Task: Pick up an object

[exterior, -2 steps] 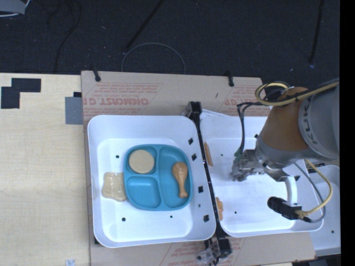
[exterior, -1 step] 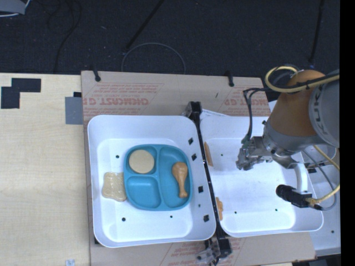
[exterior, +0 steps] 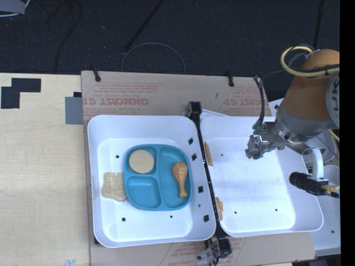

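The gripper (exterior: 255,148) hangs over the upper right part of the right bin (exterior: 260,198), above its bare white floor. Whether it is open or closed cannot be told from this angle, and nothing is seen held in it. The grey arm (exterior: 302,112), with its orange band, enters from the right.

The things to pick lie well apart from the gripper, in the left bin (exterior: 144,231). There a blue tray (exterior: 147,195) with rounded corners and three compartments rests on the bin floor. A flat, round tan disc (exterior: 141,160) lies in the upper left compartment. A tan drumstick (exterior: 181,177) lies in the long right compartment, thick end up. A pale, lumpy slab (exterior: 113,186) lies on the bin floor, touching the tray's left edge.

Both bins are smooth, shallow white plastic. A black bar (exterior: 201,159) runs between them. They sit on a cardboard sheet (exterior: 138,96) with red print, on a pale wooden bench (exterior: 39,176). Beyond the bench is a dark floor (exterior: 166,26) with loose cables.
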`<state>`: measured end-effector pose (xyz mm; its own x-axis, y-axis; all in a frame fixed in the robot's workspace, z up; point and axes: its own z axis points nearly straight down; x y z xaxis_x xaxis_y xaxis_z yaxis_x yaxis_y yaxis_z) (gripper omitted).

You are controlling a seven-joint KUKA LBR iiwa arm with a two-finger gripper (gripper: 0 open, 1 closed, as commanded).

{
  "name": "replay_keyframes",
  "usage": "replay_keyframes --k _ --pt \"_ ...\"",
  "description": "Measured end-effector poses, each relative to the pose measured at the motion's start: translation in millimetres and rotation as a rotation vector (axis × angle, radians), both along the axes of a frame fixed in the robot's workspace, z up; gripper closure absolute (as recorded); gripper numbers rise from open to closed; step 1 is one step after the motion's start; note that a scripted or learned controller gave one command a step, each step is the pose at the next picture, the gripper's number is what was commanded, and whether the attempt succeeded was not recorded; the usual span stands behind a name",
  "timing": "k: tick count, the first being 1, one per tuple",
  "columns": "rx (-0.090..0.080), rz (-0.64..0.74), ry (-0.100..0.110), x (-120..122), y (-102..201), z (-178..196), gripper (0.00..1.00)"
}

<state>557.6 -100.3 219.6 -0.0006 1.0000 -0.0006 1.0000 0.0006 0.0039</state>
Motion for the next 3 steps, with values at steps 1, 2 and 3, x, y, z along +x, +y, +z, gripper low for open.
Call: replay_keyframes --k 1,2,3 --pt "0.000 0.000 0.003 -4.4 3.1 44.2 1.00" --pt "0.002 0.003 0.006 9.5 54.6 44.1 1.00" --pt "0.002 0.003 0.007 23.8 103.5 32.7 1.00"
